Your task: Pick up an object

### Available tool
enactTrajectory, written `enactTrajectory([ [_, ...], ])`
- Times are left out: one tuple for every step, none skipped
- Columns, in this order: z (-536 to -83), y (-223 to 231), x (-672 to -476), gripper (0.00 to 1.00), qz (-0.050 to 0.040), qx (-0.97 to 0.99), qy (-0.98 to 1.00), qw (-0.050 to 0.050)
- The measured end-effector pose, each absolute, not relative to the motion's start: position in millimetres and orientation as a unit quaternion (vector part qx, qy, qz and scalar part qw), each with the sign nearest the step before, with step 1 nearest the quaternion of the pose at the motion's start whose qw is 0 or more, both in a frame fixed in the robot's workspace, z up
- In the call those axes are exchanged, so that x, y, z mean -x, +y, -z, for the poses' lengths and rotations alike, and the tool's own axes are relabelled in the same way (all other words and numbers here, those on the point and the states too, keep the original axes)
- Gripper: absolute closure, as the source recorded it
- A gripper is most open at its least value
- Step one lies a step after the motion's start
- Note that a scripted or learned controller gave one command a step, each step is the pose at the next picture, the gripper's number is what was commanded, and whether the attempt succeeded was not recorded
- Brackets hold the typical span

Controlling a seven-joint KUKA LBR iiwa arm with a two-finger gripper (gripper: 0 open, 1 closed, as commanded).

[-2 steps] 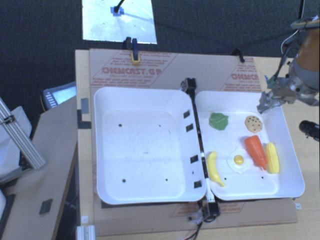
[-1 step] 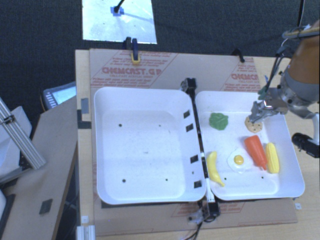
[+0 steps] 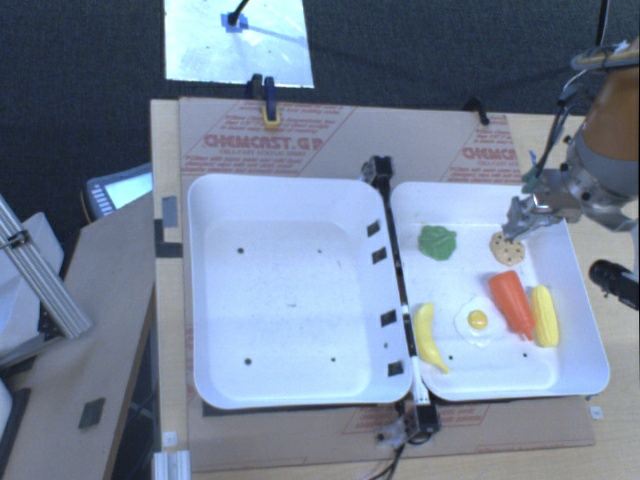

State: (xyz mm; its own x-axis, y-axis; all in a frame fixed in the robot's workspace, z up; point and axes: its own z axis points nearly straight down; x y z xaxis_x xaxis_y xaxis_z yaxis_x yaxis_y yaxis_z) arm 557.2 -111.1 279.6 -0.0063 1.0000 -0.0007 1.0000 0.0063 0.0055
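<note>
The right bin (image 3: 570,268) holds a green leafy piece (image 3: 437,241), a round tan cookie (image 3: 508,249), an orange carrot (image 3: 511,302), a yellow corn cob (image 3: 545,315), a fried egg (image 3: 477,321) and a yellow banana (image 3: 429,336). My gripper (image 3: 521,218) hangs at the bin's back right, directly above the cookie's upper edge. No object shows between its fingers.
The left bin (image 3: 200,298) stands beside the right one, with a black clip strip (image 3: 390,288) along the seam. A yellow clamp (image 3: 270,103) sits at the bench's back edge. A black part (image 3: 615,283) juts in at the right of the bin.
</note>
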Motion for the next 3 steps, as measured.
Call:
enactTrajectory([
  [-290.2, -110.7, -558.0, 1.00, -0.0028, -0.704, 0.710, 0.003],
  [-300.8, -110.3, -558.8, 1.00, -0.0037, -0.702, 0.712, 0.004],
  [-311.5, -109.8, -559.8, 1.00, -0.0048, -0.701, 0.713, 0.005],
])
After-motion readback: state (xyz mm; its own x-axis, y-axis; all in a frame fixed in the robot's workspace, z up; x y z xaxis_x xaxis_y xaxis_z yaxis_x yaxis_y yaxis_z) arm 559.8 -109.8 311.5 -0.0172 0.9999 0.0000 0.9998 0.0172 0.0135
